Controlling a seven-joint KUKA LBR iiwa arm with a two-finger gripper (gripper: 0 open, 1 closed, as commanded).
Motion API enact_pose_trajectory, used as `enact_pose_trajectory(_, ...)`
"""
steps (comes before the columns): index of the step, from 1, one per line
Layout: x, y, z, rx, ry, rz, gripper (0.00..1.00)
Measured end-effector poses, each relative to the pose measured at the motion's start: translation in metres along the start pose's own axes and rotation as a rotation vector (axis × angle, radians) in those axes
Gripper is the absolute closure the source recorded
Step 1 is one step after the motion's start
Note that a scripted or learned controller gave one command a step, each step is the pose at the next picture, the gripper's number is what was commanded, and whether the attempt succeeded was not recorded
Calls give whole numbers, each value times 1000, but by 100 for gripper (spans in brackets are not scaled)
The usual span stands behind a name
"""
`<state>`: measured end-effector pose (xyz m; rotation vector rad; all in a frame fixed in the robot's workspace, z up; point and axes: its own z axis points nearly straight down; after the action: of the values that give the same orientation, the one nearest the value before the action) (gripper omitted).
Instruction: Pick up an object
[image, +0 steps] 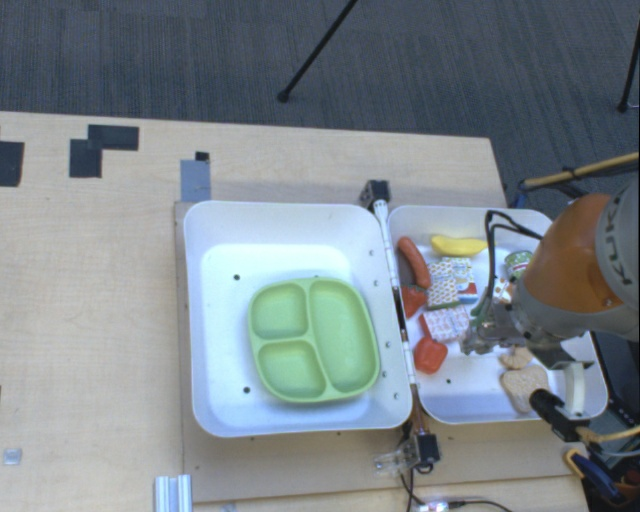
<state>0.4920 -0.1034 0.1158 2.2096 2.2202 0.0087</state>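
Standing side by side on the bench (90, 330): left bin (215, 300) holding a green divided plate (313, 340), right bin (450, 395) holding small objects. Reaching in from the right, over the right bin: grey arm (580, 270) with orange band. Gripper (483, 335) low above a patterned packet (448, 300); open or closed, impossible to tell. Near the bin's left wall: red sausage (413, 262), red piece (430, 355). At the far wall: yellow banana (458, 244).

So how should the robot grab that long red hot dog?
Probably around its middle, coming straight down. The hot dog lies flat in the right bin, long and thin, slanting along the bin's left wall. Fingers closing across its narrow width would fit best; the wall crowds its left side.
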Motion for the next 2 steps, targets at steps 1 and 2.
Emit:
enact_pose_trajectory(1, 0, 0, 0, 0, 0, 0, 0)
enact_pose_trajectory(2, 0, 1, -10, -2, 0, -2, 100)
